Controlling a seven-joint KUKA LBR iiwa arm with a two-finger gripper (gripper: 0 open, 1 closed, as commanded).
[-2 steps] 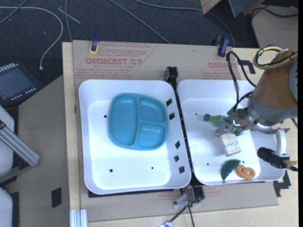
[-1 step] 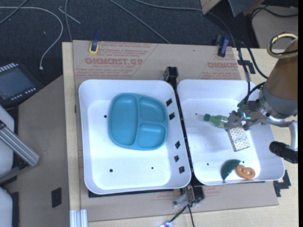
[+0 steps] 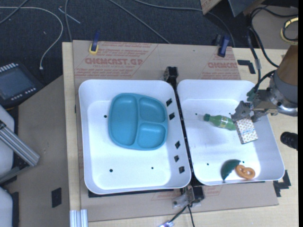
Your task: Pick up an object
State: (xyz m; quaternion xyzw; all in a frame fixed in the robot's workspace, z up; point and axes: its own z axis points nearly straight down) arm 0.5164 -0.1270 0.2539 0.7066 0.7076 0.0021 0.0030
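In the right bin point(image 3: 265, 174), a small green bottle point(image 3: 220, 121) lies on its side near the middle. A patterned white packet point(image 3: 246, 130) lies just to its right. A dark green piece point(image 3: 230, 167) and an orange ring-shaped piece point(image 3: 245, 172) sit at the front edge. My gripper point(image 3: 247, 112) hangs over the bin's right side, just above the packet's top end and right of the bottle's base. Its dark fingers point(image 3: 238, 110) are spread apart and open, with nothing between them.
The left bin point(image 3: 94, 164) holds a blue divided plate point(image 3: 138, 121). A black divider with clips point(image 3: 177, 126) runs between the bins. The cardboard bench top point(image 3: 118, 56) surrounds both, with cables on the floor behind.
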